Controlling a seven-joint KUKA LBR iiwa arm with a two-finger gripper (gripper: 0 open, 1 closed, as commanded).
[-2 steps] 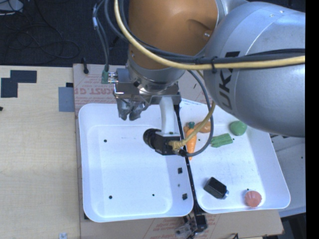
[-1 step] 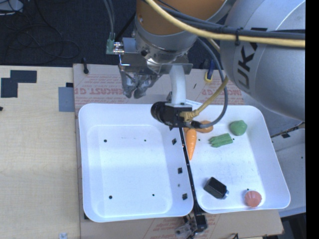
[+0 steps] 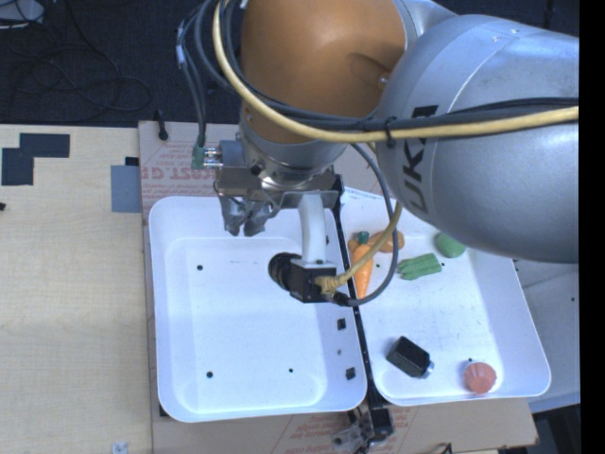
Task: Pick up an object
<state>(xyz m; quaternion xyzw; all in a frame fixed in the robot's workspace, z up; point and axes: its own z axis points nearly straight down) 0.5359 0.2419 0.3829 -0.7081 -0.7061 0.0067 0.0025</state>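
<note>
Seemingly empty, the end effector [image 3: 248, 219] hangs over the left bin [image 3: 180, 348].

carrot [image 3: 362, 253] partly hidden — arm [image 3: 473, 112] cut off

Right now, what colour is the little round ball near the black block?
Pinkish red ball, in the camera view.

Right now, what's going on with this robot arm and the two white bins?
The arm reaches over the left bin, with its gripper hanging near that bin's far edge and nothing seen between its fingers. The right bin holds a black block, a pink ball, a carrot and two green pieces. Nothing looks picked up yet.
</note>
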